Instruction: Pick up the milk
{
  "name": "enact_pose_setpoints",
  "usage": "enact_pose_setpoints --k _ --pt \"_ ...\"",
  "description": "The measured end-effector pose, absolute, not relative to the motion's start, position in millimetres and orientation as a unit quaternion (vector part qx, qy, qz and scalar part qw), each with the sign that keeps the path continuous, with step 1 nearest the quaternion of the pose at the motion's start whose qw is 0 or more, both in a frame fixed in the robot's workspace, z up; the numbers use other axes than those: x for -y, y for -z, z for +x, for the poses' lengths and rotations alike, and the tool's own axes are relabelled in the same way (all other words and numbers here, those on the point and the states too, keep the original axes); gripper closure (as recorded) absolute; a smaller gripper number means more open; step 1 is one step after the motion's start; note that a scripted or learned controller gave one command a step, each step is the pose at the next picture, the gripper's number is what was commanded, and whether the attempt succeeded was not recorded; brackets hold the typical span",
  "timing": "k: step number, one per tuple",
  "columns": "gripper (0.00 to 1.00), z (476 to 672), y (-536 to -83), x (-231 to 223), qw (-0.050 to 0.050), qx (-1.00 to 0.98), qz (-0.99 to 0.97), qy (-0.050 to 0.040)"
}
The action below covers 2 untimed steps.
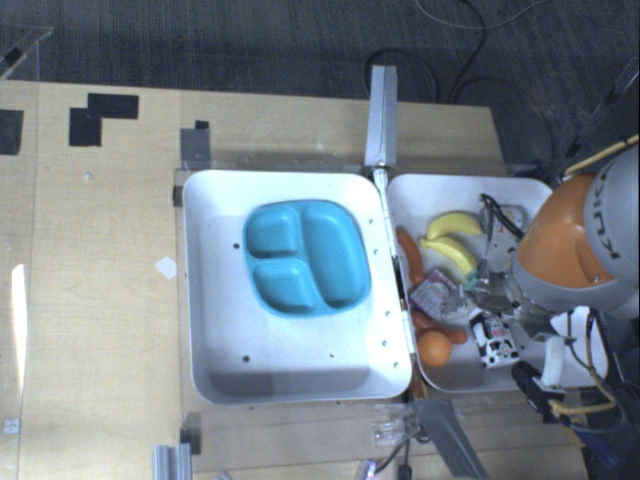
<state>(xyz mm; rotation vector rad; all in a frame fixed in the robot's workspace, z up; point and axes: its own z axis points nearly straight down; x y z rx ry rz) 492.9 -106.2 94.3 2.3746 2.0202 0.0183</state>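
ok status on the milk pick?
Gripper down in right bin, grip unclear. Milk lying by near wall, apparently not held. Crowded: bananas, orange, packet close by.

Partial dark lettering "KU" on arm's orange band (575,233); nothing else legible.

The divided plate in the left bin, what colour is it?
Light blue; the three-compartment plastic plate shows best in the camera view.

Left bin (205,268) held a blue divided tray (305,256). Right bin (450,186) held two bananas (452,238), a carrot (408,253), an orange (434,348) and a purple packet (434,292). Black marks (100,116) sat on the table (90,298).
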Motion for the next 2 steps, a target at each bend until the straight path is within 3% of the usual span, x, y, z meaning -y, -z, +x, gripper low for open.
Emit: enact_pose_setpoints --k 1,2 --pt "1.0 495.7 -107 108 0.017 -0.648 0.762 -0.0077" --pt "1.0 488.7 -185 63 0.003 -0.863 0.505 -0.0016"
